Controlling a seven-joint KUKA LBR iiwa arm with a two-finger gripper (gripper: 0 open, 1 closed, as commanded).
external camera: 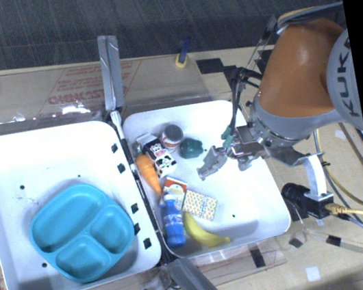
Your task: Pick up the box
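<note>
A small black-and-white box (pixel 161 157) stands near the left wall of the right bin (pixel 261 203), beside an orange carrot (pixel 147 173). A flat box with a dotted pattern (pixel 200 204) lies lower in the same bin, next to an orange-and-white carton (pixel 174 188). My gripper (pixel 212 161) hangs over the middle of the right bin, to the right of the black-and-white box and above the patterned one. Its fingers are open, with nothing between them.
The right bin also holds a blue bottle (pixel 173 222), a banana (pixel 203 234), a teal lump (pixel 191 148) and a round can (pixel 173 134). A blue divided tray (pixel 80 233) lies in the left bin (pixel 0 180). The arm's body covers the right bin's right edge.
</note>
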